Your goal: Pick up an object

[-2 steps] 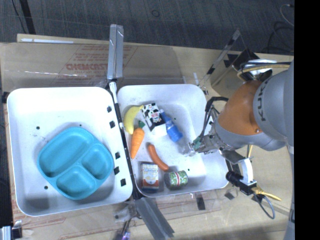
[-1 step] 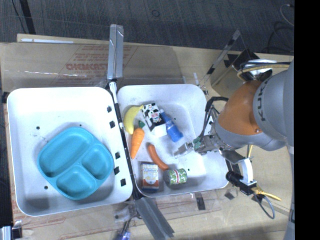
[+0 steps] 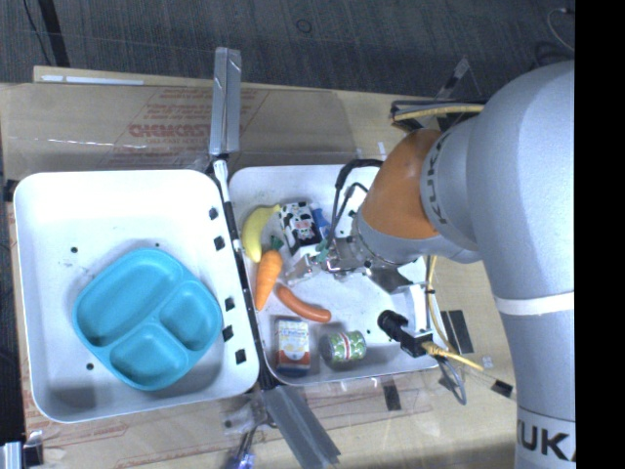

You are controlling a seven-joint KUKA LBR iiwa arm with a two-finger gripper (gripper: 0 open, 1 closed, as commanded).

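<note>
My gripper (image 3: pixel 311 262) reaches from the right into the right bin (image 3: pixel 256 178), low over its middle. Its tips sit just right of the orange carrot (image 3: pixel 266 277) and above the red sausage (image 3: pixel 304 307). A yellow banana (image 3: pixel 255 231) lies at the bin's left wall, with a small black and white item (image 3: pixel 299 222) beside it. At the front of the bin are a small carton (image 3: pixel 293 343) and a green can (image 3: pixel 343 347). The arm's orange band (image 3: pixel 400 195) and grey body cover the bin's right part.
The left bin (image 3: pixel 59 379) holds a blue divided plate (image 3: pixel 146 318). A metal clamp post (image 3: pixel 226 101) stands at the back between the bins. Cardboard covers the bench around them. A cable and black fitting (image 3: pixel 398 327) hang near the right bin's front right corner.
</note>
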